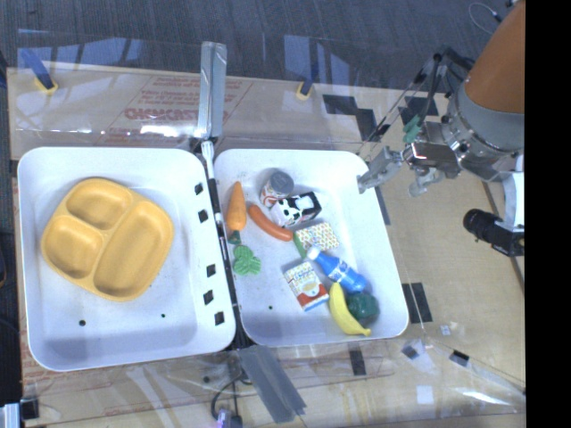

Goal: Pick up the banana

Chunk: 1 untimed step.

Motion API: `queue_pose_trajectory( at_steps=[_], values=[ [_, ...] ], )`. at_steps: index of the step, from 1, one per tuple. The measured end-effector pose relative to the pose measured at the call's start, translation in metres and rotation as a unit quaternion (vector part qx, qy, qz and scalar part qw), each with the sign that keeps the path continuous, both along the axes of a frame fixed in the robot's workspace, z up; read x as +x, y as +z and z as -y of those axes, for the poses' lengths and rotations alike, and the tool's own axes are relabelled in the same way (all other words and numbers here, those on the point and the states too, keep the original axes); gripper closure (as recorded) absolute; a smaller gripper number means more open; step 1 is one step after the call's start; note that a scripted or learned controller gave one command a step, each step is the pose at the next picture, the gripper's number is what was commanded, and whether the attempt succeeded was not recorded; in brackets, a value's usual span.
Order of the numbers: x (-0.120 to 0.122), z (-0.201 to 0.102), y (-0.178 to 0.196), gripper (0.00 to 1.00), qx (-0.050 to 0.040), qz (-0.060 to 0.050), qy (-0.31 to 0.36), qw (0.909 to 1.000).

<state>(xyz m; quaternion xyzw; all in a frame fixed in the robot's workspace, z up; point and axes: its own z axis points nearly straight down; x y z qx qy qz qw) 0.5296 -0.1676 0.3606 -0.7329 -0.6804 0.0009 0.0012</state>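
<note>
Gripper (397,175) hangs over the right edge of the right bin (375,266), fingers (371,180) spread apart with nothing between them and touching no item. Down at the bin's near right corner lies the banana (344,315), curved and yellow, pressed against a dark green object (363,307) and just below a blue bottle (338,269). Banana and gripper are well apart. Over in the left bin (53,328) sits a yellow divided plate (107,237).

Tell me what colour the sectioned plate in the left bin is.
Yellow-orange all over, the sectioned plate shows best in the camera view, lying in the left bin.
</note>
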Motion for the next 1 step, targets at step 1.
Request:
queue_pose_trajectory(
  at_steps=[1],
  values=[
    [-0.0459, 0.0320, -0.0355, 0.00, -0.0005, 0.000, 0.016, 0.9999]
  ],
)
